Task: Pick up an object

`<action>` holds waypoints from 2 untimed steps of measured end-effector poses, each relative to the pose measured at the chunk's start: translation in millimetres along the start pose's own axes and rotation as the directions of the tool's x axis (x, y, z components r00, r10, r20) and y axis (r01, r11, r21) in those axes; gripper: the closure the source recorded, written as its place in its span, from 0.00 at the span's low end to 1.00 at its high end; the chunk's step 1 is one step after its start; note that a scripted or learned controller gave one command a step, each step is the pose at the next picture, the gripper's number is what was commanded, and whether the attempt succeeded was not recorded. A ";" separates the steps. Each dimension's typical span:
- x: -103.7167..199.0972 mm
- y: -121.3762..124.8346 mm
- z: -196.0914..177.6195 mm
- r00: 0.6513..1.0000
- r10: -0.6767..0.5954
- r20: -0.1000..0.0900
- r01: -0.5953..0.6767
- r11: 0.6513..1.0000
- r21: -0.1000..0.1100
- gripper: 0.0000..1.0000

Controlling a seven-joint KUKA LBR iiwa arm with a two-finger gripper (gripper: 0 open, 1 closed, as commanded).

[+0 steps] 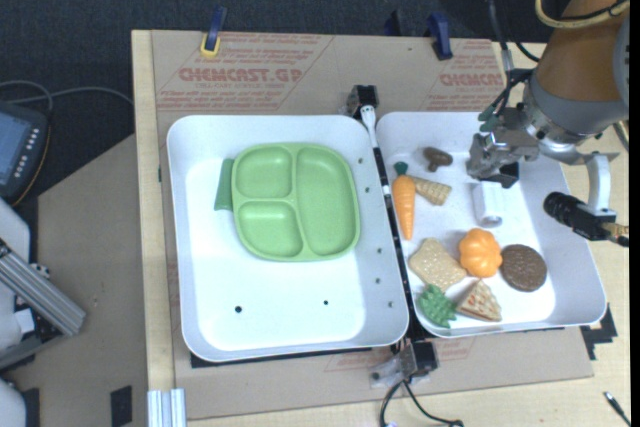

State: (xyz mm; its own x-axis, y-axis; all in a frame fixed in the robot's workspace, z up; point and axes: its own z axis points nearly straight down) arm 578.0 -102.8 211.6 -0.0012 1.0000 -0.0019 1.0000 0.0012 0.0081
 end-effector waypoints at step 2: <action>49.6 -19.1 -24.5 1.000 -0.004 -0.005 0.004 1.000 0.010 1.00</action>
State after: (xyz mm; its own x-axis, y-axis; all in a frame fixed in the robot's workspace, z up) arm 558.6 -53.2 235.8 -0.0053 1.0000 0.0033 1.0000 0.0053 -0.0016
